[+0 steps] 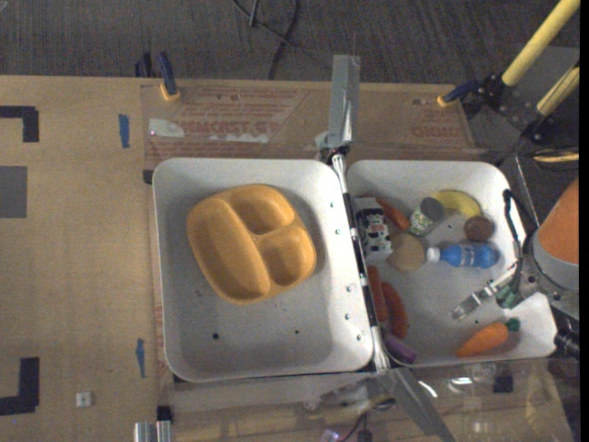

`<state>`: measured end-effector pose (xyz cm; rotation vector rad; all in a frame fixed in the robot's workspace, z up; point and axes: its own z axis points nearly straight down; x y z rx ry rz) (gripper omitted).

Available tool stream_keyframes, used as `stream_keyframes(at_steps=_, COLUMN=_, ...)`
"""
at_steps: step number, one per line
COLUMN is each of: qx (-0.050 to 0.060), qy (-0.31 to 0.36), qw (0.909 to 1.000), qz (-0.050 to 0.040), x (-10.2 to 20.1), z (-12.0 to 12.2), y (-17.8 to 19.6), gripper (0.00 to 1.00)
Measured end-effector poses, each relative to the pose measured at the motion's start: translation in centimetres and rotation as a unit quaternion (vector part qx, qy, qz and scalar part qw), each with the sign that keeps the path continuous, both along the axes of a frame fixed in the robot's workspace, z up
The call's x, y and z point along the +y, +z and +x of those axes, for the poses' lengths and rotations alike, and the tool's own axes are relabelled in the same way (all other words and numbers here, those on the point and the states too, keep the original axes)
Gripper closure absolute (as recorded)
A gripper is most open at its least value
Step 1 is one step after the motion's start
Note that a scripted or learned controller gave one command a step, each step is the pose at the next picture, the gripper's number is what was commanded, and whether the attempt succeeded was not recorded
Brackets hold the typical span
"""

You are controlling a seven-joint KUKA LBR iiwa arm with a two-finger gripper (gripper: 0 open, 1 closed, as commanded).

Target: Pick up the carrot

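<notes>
The carrot (485,339), orange with a green stub, lies in the front right corner of the right bin (433,334). My gripper (471,304) reaches in from the right and hovers just above and to the left of the carrot, not touching it. Its silvery fingers (460,311) stand open with nothing between them. The arm's orange band (563,233) shows at the right edge.
The right bin also holds a blue bottle (465,255), a banana (457,201), a small can (426,215), a brown ball (478,227), a tan round item (406,253), a spotted carton (372,228), red peppers (391,304) and a purple piece (400,346). An orange sectioned plate (250,242) sits in the left bin (258,339).
</notes>
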<state>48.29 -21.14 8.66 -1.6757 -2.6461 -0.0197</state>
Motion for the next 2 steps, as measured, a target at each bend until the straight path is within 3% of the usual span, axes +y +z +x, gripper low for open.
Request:
stream_keyframes(at_steps=1, qx=-0.001, qy=0.024, qw=0.9997, qz=-0.0005, x=-0.1, z=0.0, y=0.0, gripper=0.00)
stream_keyframes(at_steps=2, qx=-0.004, qy=0.023, qw=0.9997, qz=-0.0039, x=-0.4, z=0.2, y=1.1, gripper=1.00)
